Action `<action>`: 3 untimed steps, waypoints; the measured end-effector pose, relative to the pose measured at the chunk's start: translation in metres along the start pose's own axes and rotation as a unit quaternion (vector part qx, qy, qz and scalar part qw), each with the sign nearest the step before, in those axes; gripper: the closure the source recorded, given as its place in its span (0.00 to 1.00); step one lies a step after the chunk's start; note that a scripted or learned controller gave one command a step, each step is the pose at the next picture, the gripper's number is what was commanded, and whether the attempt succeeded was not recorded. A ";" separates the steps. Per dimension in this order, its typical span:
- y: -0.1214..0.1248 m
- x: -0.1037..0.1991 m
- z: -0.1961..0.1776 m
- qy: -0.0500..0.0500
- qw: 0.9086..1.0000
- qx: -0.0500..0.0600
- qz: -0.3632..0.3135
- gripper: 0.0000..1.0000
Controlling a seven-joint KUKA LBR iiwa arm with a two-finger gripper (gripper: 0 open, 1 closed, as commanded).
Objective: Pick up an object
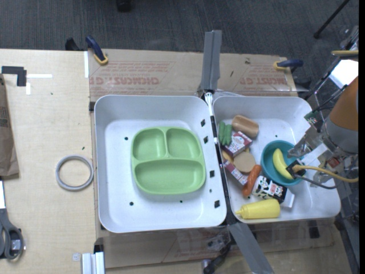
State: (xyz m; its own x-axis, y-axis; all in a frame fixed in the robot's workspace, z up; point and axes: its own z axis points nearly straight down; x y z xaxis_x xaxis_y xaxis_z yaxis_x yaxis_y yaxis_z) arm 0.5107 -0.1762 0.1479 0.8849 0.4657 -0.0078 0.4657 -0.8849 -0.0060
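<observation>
Reaching in from the right, the claw [297, 153] sits low over the right bin, at the right rim of a teal bowl [272, 169]; whether it is spread or pressed together cannot be told from here, and nothing can be seen pinched in it.

Going left to right: a brown paper bag [7, 135] lies at the far left edge of the worktop [45, 113], with scissors [8, 240] below it near the lower corner. A roll of tape [74, 172] lies flat just left of the bins. The left bin [108, 116] holds a green divided plate [168, 160], lying flat near its middle.

The right bin [293, 108] carries the clutter. Along its left side stand a green pepper-like piece [226, 133], a small chocolate-coloured packet [237, 145] and another packet [232, 170] below it. A bread roll [246, 125] lies toward the back, a round tan cookie [245, 162] sits near the centre, and an orange carrot [251, 181] slants beside it. A black-and-white cow-patterned carton [268, 189] lies just below the bowl, and a yellow mustard bottle [259, 210] lies on its side along the near wall. A banana [279, 162] rests inside the teal bowl, just beside the claw. Blue clamps [97, 49] hold the cardboard behind the bins.
</observation>
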 end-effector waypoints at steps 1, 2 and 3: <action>0.014 0.041 0.058 0.001 0.990 -0.002 -0.143 0.00; -0.069 0.016 0.060 0.001 0.968 -0.001 -0.251 0.00; -0.086 0.008 0.060 0.001 0.952 -0.002 -0.307 0.00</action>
State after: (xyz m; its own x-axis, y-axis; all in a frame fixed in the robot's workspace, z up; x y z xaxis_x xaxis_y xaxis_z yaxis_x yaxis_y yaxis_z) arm 0.4770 -0.0958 0.0885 0.4451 0.8955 -0.0019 0.8955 -0.4451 -0.0054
